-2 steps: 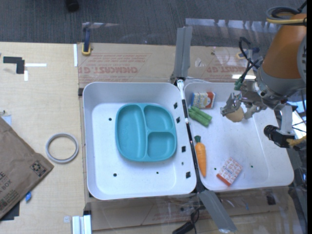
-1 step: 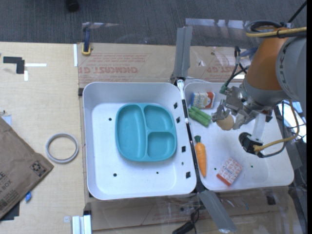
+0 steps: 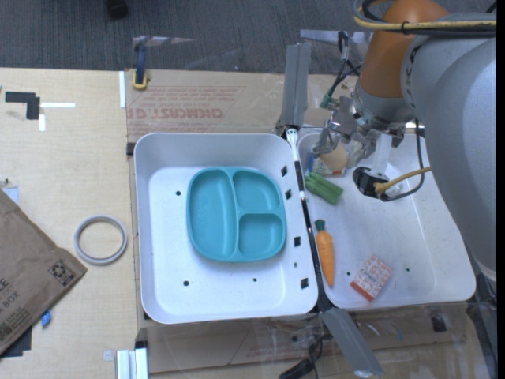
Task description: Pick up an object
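The end effector hangs over the right bin's far-left corner — whether its fingers are apart I cannot tell. Beside it lie a green block and a toy carrot along the divider; a red-and-white packet lies in open floor — a teal divided plate occupies the left bin.
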